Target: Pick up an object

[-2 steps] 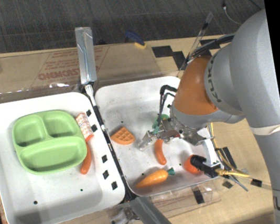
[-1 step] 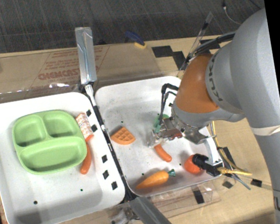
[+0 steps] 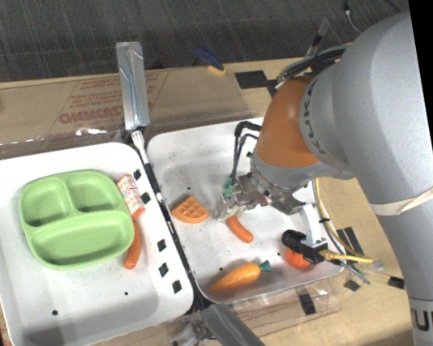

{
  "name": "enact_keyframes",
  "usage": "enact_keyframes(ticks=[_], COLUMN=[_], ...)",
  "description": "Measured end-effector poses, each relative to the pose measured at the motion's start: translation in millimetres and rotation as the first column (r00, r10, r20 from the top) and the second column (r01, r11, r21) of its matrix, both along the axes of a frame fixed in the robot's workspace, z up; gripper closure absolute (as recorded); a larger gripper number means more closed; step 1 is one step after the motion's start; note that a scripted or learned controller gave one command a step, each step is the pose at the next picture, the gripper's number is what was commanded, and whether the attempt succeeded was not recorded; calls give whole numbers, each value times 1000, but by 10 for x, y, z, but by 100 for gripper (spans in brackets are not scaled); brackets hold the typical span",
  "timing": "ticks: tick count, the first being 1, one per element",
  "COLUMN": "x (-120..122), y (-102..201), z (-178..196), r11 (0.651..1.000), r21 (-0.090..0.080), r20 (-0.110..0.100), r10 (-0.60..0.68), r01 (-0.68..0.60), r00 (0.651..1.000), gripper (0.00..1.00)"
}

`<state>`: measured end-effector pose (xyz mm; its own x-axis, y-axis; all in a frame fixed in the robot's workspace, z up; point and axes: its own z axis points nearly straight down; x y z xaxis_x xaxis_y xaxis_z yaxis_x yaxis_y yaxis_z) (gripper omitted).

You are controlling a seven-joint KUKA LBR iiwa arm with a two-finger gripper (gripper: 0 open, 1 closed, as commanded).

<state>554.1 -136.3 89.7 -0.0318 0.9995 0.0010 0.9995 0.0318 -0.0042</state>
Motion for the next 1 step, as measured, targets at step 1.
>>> enact_keyframes(ticks=[1], x=[-154], y=[475], z=[1148], r11=[999], r21=[0], r20=[1], r10=[34], r01=[-34], r00=[999], gripper=[100])
